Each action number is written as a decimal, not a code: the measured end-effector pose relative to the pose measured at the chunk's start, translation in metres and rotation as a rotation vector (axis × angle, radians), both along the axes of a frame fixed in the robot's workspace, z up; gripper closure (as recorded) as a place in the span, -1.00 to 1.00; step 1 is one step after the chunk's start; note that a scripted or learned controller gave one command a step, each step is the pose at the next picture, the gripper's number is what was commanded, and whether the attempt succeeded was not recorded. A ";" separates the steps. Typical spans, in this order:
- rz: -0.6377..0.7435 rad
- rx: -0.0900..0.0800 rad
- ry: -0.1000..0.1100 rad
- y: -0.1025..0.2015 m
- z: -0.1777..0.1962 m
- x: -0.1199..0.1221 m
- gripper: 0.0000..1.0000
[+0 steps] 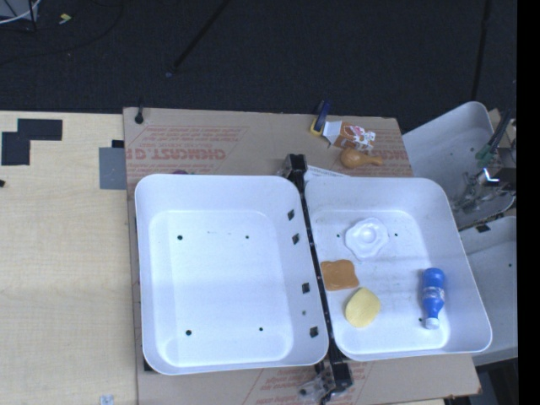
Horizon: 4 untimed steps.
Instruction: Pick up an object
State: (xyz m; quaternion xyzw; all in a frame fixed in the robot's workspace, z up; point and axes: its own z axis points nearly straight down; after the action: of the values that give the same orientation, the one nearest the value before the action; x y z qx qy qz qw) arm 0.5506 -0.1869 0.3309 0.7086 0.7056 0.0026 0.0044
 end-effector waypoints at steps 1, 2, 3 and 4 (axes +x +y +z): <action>0.007 -0.001 0.003 -0.013 0.066 0.020 1.00; 0.006 -0.002 -0.006 0.003 0.217 0.007 1.00; 0.005 0.003 0.013 0.003 0.207 0.007 -1.00; 0.008 0.003 0.014 0.003 0.217 0.008 1.00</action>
State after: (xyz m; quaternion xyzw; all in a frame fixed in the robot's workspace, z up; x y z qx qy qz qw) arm 0.5586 -0.1837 0.5474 0.7058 0.7084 -0.0013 -0.0013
